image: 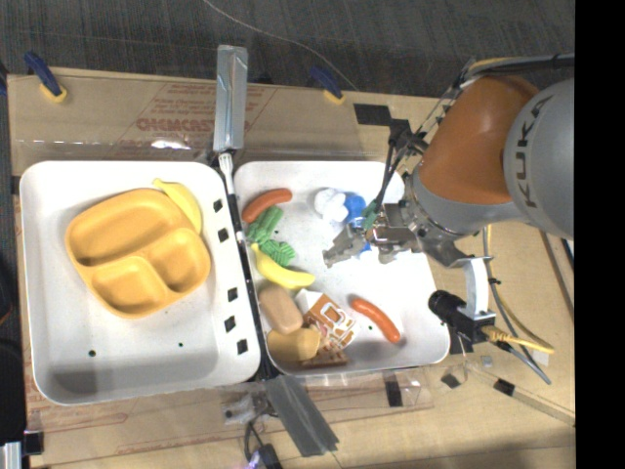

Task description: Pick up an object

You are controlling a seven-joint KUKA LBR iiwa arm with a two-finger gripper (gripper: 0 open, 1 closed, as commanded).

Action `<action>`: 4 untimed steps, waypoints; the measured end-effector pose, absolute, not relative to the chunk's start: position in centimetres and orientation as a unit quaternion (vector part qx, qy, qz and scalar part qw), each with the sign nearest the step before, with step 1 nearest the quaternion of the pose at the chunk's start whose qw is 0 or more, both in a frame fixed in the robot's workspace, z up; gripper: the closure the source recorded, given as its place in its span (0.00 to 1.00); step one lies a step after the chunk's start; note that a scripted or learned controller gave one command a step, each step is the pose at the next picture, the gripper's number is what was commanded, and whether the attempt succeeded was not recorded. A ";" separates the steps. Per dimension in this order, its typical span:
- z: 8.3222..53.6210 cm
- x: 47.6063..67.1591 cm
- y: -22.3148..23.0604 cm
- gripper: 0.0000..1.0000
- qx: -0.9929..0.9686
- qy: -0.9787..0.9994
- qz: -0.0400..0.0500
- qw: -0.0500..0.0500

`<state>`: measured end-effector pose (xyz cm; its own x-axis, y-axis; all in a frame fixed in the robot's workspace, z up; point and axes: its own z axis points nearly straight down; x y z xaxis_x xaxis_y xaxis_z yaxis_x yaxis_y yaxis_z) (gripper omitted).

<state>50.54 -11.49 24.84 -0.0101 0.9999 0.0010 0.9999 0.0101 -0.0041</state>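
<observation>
My gripper (344,249) hangs over the middle of the right bin (410,350), low above its white floor. A blue and white toy (337,204) lies just behind it, partly under the wrist. In front of it, toward the near wall, lies a red sausage (377,319). To its left rest a yellow banana (284,276) and a green toy (270,229). An orange sausage (266,203) lies at the bin's far left corner. I see nothing held in the gripper.
A tan bread piece (281,309), a waffle-like toy (330,326) and a yellow wedge (294,345) crowd the right bin's near left corner. The left bin (59,360) holds a yellow divided plate (137,254) and a second banana (182,204).
</observation>
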 end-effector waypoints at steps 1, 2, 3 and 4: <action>27.6 55.2 -9.6 0.00 -0.647 -0.762 0.000 0.000; 12.8 51.9 -13.2 0.00 -0.716 -0.699 0.002 0.003; 9.9 53.8 -12.0 0.00 -0.838 -0.545 -0.005 -0.003; 9.9 58.1 -9.1 0.00 -0.863 -0.506 -0.005 -0.003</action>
<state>58.11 -9.11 9.91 0.4880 0.8728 0.0049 0.8728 -0.4880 0.0107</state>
